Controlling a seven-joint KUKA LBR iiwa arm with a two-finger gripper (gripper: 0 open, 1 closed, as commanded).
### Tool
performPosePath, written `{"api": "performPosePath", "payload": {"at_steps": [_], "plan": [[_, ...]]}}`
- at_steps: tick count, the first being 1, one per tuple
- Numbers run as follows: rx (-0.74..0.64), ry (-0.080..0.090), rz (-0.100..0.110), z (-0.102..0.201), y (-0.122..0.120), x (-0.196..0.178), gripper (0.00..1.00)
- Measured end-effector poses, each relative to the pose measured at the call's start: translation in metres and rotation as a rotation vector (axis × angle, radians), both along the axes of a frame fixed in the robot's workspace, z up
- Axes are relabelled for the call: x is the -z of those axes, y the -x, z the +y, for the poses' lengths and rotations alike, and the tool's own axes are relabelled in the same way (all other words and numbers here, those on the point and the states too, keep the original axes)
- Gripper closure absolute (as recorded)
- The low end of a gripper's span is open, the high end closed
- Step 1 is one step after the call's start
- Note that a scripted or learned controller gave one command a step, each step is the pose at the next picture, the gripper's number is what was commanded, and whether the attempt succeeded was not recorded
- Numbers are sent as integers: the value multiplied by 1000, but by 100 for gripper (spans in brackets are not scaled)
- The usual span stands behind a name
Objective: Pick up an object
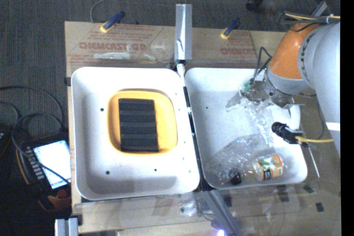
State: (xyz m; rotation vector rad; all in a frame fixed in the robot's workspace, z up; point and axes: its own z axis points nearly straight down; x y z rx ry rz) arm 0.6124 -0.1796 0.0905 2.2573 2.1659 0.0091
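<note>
So I'm looking down at the surface (110, 44) with the two white bins side by side. The left bin (91, 163) has a yellow tray-like thing (114, 119) sitting pretty much dead centre, with a black ribbed block (137, 124) lying inside it, long axis running 12 to 6.

The right bin (213, 113) is where the clutter is. Down at about 5 o'clock in that bin there's a small bottle (265, 167) with a green and orange label lying on its side, and it's tangled up with a crinkly clear plastic wrap (238, 155) that spreads from the bin's middle toward 6 o'clock. A strip of the same clear stuff runs up toward 1 o'clock, right under the arm.

The arm (323, 63) comes in from 3 o'clock, orange band (290, 55) showing above the wrist, and the pincer (255, 90) sits over the upper part of the right bin, around 1 o'clock of it, well apart from the bottle. It looks like it's down among the upper end of the plastic, but honestly the tip is a blur of grey metal and shiny film, so I can't tell how it's set or whether anything is in it.

Two blue-and-yellow clamps (112, 21) pin the board at 12 o'clock, and there's a tablet-ish screen (50, 157) on the floor at 8 o'clock.
</note>
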Motion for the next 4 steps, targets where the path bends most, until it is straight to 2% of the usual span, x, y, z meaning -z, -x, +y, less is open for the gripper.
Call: {"api": "performPosePath", "payload": {"at_steps": [1,2,3,4], "plan": [[0,0,0,0,0,0,0],[44,-3,14,-25,36,-113,0],[163,-4,16,-27,77,-71,0],[0,-5,10,-29,127,-22,0]]}}
